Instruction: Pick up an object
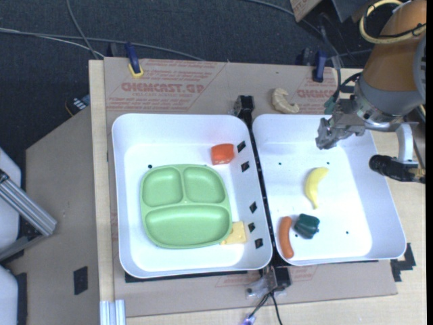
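Observation:
My gripper (325, 139) hangs over the far part of the right bin (379, 202), with nothing visibly between its fingers. A yellow banana (315, 184) lies in the middle of that bin, well below the gripper. Nearer the front lie a dark green pepper-like object (307, 225) and an orange-red sausage (286, 237), side by side. In the left bin (128, 181) sits a green divided plate (186, 205), with an orange-red block (222, 154) behind it and a pale yellow cheese-like piece (236, 233) at its front right corner.
A beige curved object (285, 100) lies on the cardboard board behind the bins. Black clips line the divider between the bins (254, 181). Blue clamps (134, 61) hold the board at the back edge.

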You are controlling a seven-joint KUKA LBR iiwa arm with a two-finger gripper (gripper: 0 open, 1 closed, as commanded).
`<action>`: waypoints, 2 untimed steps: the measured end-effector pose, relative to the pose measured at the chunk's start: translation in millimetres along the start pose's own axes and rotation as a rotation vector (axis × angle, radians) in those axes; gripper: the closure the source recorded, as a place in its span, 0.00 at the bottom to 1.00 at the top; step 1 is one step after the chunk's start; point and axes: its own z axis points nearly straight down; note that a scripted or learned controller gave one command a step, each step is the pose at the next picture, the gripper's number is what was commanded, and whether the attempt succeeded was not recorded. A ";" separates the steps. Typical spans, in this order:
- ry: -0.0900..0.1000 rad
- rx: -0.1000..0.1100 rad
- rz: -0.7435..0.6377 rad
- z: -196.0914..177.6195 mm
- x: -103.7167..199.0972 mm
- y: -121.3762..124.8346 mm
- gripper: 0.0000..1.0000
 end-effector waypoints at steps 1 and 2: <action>0.000 0.000 0.002 -2.5 43.3 8.3 1.00; 0.000 0.001 0.002 8.6 94.3 19.9 1.00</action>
